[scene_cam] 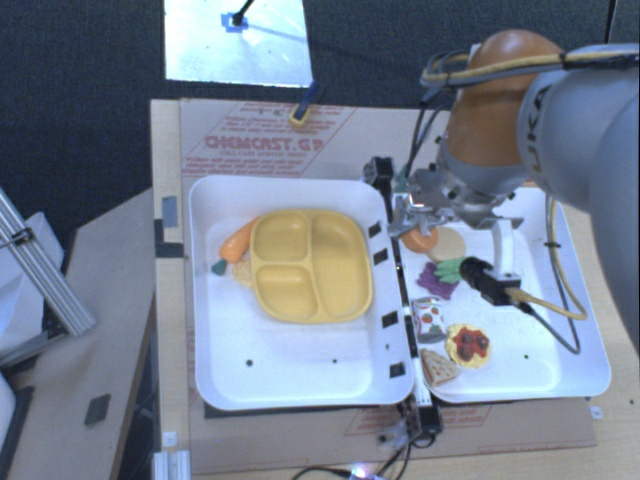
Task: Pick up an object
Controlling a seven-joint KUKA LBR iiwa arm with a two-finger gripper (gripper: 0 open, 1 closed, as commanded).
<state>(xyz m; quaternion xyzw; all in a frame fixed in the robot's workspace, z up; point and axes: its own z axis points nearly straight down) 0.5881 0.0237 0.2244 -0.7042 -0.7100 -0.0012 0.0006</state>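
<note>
Gripper (418,218) sits low over the right bin (560,368), at its upper-left corner just right of the divider between bins. Can't tell the gripper's state; the wrist blocks the view. An orange piece (420,238) lies directly under it, touching or nearly so, possibly a toy food item. Just right of that, a tan round disc (449,244). Below the orange piece: purple grapes (434,280) with a green bit (449,267), then a small printed card (429,319), a pizza toy (469,345) and a sandwich wedge (436,367). Left bin (215,368) holds a yellow divided tray (305,265) with a carrot (236,242) at its left edge.
</note>
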